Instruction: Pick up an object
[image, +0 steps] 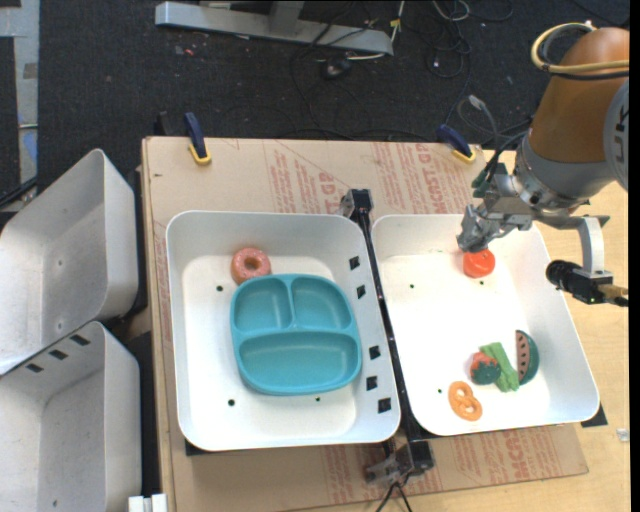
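Pretzel (464, 400), watermelon slice (525, 355) nr front, apart from tomato (479, 263).

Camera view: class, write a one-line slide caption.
Gripper hangs just above an orange-red toy in the right bin.

Grey arm (580, 150) with a rounded orange band, cables looping above its dark hand (472, 240).
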